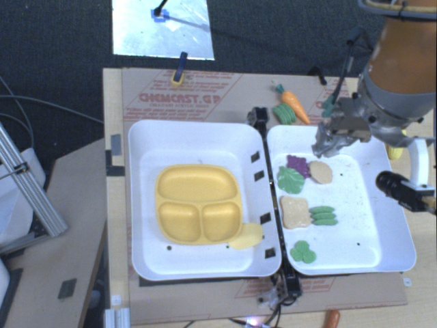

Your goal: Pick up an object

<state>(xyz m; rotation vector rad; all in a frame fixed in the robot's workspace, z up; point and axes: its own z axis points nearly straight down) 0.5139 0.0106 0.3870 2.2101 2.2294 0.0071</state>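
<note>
Gripper point(326, 147) sits at 12 o'clock over the right bin point(382, 251), just above the tan piece point(321, 172) and purple piece point(298, 164). Can't tell its state. Yellow tray point(198, 203) in left bin point(147, 149).

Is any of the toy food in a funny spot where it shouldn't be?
Yes. A toy carrot and a green piece lie on the cardboard behind the right bin, outside it. In the left bin, a pale yellow piece sits partly on the corner of the yellow tray.
</note>
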